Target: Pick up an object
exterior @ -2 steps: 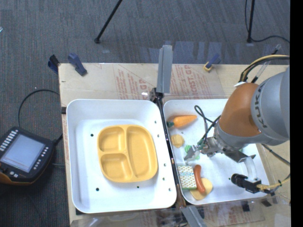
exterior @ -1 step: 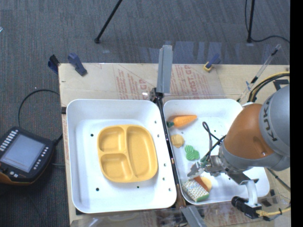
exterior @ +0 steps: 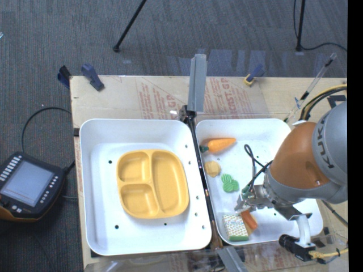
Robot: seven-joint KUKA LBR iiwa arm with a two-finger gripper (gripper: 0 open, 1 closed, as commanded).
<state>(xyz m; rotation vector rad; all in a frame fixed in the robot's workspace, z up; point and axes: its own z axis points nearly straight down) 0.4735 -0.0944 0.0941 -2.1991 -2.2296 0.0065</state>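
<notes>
At the far left, off the counter [exterior: 142, 98], a grey handheld screen unit [exterior: 25, 185] lay on the carpet with its cable looping behind it. Two blue clamps [exterior: 91, 76] sat at the counter's back left corner. The left bin [exterior: 96, 146] carried a yellow divided plate [exterior: 152, 183] with three compartments, lying flat near its middle. A grey upright post [exterior: 197, 84] stood at the back, just above the seam where the two bins met.

In the right bin [exterior: 272, 130] a toy carrot [exterior: 220, 145] lay near the back wall, its orange tip pointing right. In front of it was a small pale yellow piece [exterior: 212, 168], then a green ridged piece [exterior: 229, 183] just beside it – the two apart from each other. Near the bin's front wall sat a sponge-like block [exterior: 235, 227] with a green edge, and touching its right side a small orange stick [exterior: 249, 221].

The hand [exterior: 248, 202] hung over that orange stick, between the green piece and the block, with the arm's orange band [exterior: 298, 157] to its right – whether it was released or clenched I could not tell, and nothing showed clearly between its tips
</notes>
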